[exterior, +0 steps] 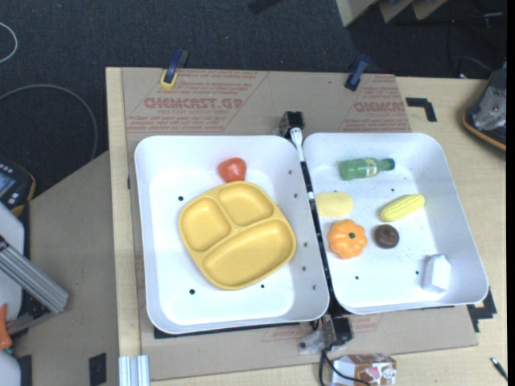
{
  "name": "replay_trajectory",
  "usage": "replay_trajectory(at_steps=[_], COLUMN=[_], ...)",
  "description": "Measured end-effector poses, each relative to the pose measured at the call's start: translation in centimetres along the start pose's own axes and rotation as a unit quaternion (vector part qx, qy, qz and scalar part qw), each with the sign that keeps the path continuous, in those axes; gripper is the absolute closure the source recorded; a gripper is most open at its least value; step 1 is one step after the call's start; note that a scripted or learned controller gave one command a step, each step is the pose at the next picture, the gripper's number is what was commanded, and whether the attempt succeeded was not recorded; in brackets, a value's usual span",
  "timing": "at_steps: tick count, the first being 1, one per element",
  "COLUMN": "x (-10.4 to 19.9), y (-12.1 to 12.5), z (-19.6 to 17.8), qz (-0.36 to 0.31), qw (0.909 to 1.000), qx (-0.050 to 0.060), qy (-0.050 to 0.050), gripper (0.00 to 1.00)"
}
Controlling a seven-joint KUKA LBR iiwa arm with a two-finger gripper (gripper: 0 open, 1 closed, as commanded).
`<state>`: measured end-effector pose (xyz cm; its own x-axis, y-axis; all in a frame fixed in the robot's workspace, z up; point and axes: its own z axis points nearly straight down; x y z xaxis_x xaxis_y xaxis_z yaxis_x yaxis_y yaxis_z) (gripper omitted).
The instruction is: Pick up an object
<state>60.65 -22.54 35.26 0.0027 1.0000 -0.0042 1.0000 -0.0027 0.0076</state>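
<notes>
The left bin (157, 240) holds a yellow three-part plate (236, 233) and a small red piece (232, 169) just behind it. In the right bin (460, 232) lie a green bottle (364, 167) on its side, a pale yellow lemon-like piece (334, 204), a yellow corn cob (401, 207), an orange pumpkin (348, 239), a small brown round piece (387, 236) and a white block (436, 273) near the front right corner.
Both bins rest on a cardboard sheet (265, 99) held by a yellow clamp (171, 70) and a blue clamp (356, 72) at the back. A black clip (293, 123) sits where the bins meet. A small box (366, 370) lies at the front.
</notes>
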Motion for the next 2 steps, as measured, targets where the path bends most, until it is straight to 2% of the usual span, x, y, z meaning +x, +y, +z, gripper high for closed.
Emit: replay_trajectory(at_steps=[1,2], x=[0.6,0.0], y=[-5.0,-7.9], z=[-9.8,-15.7], qz=[-0.001,-0.001], qw=[1.0000,1.0000], qx=[-0.003,-0.001], qy=[-0.001,0.000], gripper=[1.00,1.00])
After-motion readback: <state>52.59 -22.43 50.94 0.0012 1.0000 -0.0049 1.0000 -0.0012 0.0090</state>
